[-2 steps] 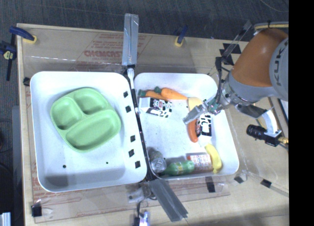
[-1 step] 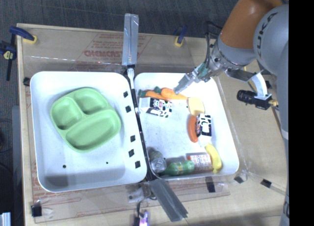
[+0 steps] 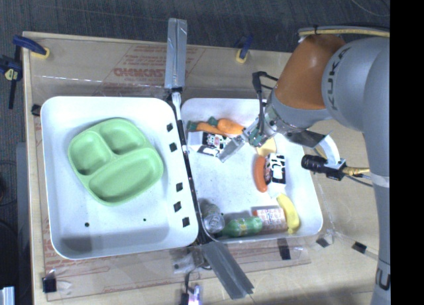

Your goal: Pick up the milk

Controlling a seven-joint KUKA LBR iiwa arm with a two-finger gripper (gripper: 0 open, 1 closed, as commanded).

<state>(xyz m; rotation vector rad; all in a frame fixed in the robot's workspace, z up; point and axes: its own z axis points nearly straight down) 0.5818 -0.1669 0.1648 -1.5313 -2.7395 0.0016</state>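
The claw [image 3: 233,146] hangs low in the right bin [image 3: 311,191], near the top middle of the picture. It is right beside the milk [image 3: 212,141], a little black-and-white box lying just under the carrot [image 3: 228,125]. I cannot tell if the claw is apart or together, but I think it is lining up to grab, so next it must get around the box and squeeze. The bin wall is close on the left and the carrot close above, but the floor below the milk is bare.
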